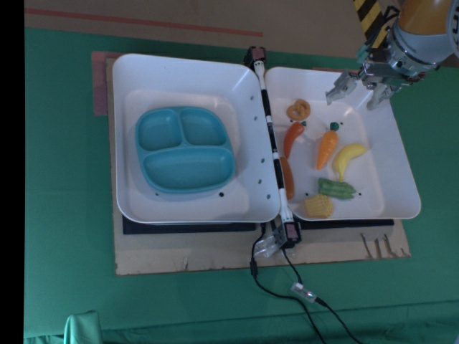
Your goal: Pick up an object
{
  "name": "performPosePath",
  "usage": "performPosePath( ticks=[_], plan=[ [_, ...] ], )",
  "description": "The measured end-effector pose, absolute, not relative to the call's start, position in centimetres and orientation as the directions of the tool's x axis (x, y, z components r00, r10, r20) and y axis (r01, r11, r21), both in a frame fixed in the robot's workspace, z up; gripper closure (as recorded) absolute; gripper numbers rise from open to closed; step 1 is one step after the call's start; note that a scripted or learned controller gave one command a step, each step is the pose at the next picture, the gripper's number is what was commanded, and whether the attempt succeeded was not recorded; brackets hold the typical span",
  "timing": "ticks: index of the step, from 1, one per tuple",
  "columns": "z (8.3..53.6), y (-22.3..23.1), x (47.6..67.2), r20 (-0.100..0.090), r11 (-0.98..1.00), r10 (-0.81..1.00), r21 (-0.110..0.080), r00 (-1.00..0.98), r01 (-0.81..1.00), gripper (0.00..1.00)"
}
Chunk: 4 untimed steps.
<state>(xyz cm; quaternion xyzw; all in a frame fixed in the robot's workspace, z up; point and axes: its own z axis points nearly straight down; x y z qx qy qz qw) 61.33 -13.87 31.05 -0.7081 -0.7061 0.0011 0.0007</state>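
I see the gripper (361, 92) with fingers spread, nothing between them, over the right bin's (401, 185) far edge, smooth tapered carrot (327, 146) near the curved banana (348, 159), divided teal plate (185, 149) in the glossy left bin (143, 77)

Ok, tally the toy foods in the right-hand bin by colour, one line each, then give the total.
Orange: 4, the pretzel, chili, sausage and carrot
Yellow: 2, the banana and a lumpy piece
Green: 1, a pod-like piece
Total: 7
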Motion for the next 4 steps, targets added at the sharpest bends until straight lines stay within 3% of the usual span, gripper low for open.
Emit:
performPosePath(
  ticks=[1, 2, 3, 4],
  plan=[
    [21.0, -13.0, 60.0, -0.001, -0.003, 1.000, -0.002, 0.003, 1.000, 0.00],
    [18.4, -14.4, 57.8, -0.001, -0.001, 1.000, 0.015, 0.001, 1.000, 0.00],
    [19.4, -14.7, 58.1, -0.005, -0.004, 1.000, 0.019, 0.004, 1.000, 1.00],
    [29.2, -13.7, 57.5, -0.002, -0.002, 1.000, 0.000, 0.002, 1.000, 1.00]
  ],
)
